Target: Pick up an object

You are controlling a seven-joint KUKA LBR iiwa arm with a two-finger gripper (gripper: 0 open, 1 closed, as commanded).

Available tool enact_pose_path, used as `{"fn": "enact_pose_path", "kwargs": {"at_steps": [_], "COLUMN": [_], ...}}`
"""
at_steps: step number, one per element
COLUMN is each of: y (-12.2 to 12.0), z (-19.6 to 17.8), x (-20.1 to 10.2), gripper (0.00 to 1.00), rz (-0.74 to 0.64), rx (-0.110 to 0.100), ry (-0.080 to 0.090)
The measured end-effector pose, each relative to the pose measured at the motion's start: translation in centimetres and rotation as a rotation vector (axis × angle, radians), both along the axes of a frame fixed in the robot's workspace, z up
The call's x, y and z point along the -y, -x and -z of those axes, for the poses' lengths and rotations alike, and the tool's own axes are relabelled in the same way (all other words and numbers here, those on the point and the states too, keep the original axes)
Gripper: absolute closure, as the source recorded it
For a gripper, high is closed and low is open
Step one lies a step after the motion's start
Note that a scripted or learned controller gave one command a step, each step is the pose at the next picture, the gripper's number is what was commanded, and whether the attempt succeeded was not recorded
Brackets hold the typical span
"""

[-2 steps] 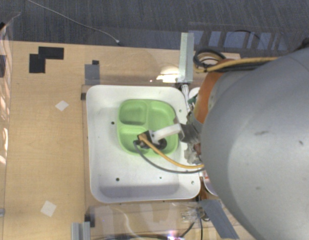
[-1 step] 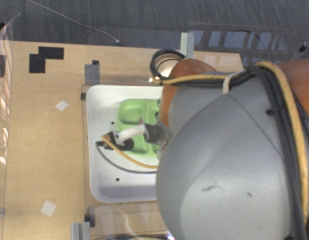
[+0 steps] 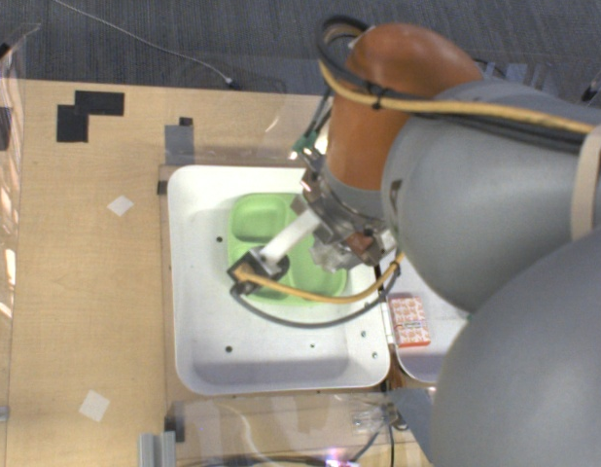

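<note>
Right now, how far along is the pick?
Done: the approach. The gripper sits right over the green dish in the white bin.
In hand: nothing I can confirm. The dish looks flat on the bin floor, and the grip itself is hidden.
Left: close on the dish and lift it clear.

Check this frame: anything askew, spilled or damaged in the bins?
Nothing spilled or damaged. The green dish lies in the left bin. The only oddity is a red-patterned packet sitting tight against the outside of that bin's right rim.
</note>
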State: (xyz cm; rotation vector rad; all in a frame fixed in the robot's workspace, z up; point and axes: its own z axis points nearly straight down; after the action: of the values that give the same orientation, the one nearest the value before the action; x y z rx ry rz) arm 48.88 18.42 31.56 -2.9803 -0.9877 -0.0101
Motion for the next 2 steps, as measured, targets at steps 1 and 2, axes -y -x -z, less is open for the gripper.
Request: {"fn": "enact_pose_path", "kwargs": {"at_steps": [1, 2], "y": [0.3, -0.8], "z": [9.2, 9.9], "x": [-2.9, -5.1], "gripper": [1.00, 1.00], "rz": [0.351, 0.436], "rx": [-0.009, -0.006], "ry": [0.005, 0.000]}}
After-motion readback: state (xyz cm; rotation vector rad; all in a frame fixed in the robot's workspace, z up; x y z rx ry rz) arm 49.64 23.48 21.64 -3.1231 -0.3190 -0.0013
